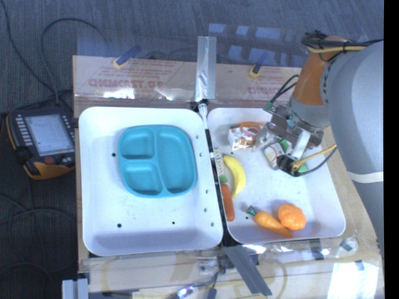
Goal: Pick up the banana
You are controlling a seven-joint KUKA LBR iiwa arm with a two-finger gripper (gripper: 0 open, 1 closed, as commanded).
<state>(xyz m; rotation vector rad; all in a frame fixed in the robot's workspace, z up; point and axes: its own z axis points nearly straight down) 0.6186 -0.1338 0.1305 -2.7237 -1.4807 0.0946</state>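
Note:
The yellow banana (235, 172) lies in the right bin (324, 192) close to its left wall, curved and pointing towards the front. My gripper (272, 148) hangs over the back half of that bin, to the right of the banana and a little behind it, clear of the fruit. Nothing shows in its grasp.
A white and orange packet (242, 136) lies just left of the gripper. A thin orange-red carrot (227, 202) lies in front of the banana. Another carrot (270, 221) and an orange fruit (292, 217) sit front right. The left bin (100, 223) holds a blue divided plate (156, 159).

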